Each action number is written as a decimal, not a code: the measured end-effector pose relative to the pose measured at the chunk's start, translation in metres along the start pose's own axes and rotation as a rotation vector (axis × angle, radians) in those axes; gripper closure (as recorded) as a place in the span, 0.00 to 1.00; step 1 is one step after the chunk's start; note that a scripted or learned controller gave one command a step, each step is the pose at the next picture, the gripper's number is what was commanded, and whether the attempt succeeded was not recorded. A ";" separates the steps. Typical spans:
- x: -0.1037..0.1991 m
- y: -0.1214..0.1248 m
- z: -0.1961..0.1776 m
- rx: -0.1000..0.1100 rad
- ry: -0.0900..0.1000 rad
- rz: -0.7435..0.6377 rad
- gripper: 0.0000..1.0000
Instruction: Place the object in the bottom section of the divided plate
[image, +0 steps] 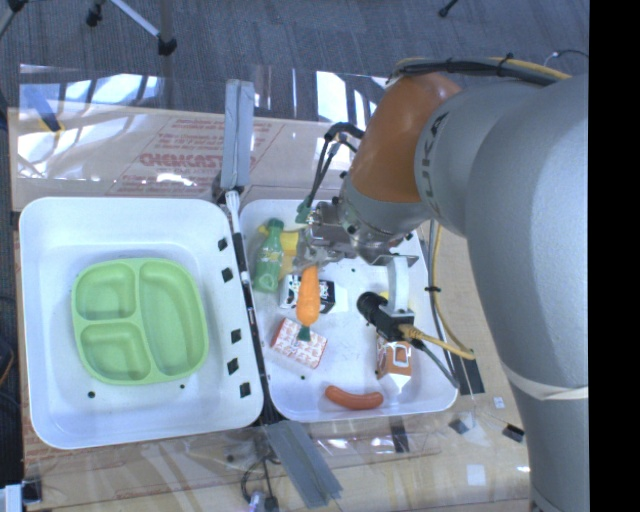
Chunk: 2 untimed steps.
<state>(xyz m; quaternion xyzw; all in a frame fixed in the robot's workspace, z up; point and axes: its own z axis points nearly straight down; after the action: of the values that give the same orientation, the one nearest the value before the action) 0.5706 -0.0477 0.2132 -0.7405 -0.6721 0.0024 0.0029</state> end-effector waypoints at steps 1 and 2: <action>0.081 0.029 0.020 -0.004 -0.001 -0.060 1.00; 0.081 0.029 0.020 -0.005 -0.001 -0.060 0.00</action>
<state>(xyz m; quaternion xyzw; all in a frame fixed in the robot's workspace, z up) 0.6069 0.0297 0.1929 -0.7199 -0.6940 0.0012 0.0008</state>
